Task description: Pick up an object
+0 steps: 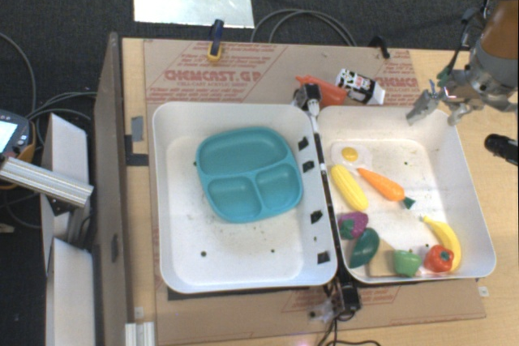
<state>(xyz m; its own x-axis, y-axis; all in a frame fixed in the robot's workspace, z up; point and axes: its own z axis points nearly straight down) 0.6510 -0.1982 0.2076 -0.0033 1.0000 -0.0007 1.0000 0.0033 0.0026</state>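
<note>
The right bin (466,174) holds several toy foods: a fried egg (349,153), a corn cob (349,186), a carrot (383,184), purple grapes (353,223), a dark green vegetable (365,247), a green pepper (405,261), a red tomato (439,258) and a banana (443,235). My gripper (436,108) hangs above the bin's far right corner, well behind the food. Its fingers are spread open with nothing between them.
The left bin (182,255) holds a teal divided plate (247,174). Behind the bins lie a white and black bottle (359,86), an orange-handled tool (318,89) and a blue-yellow clamp (215,40). Black clips (312,166) line the wall between the bins.
</note>
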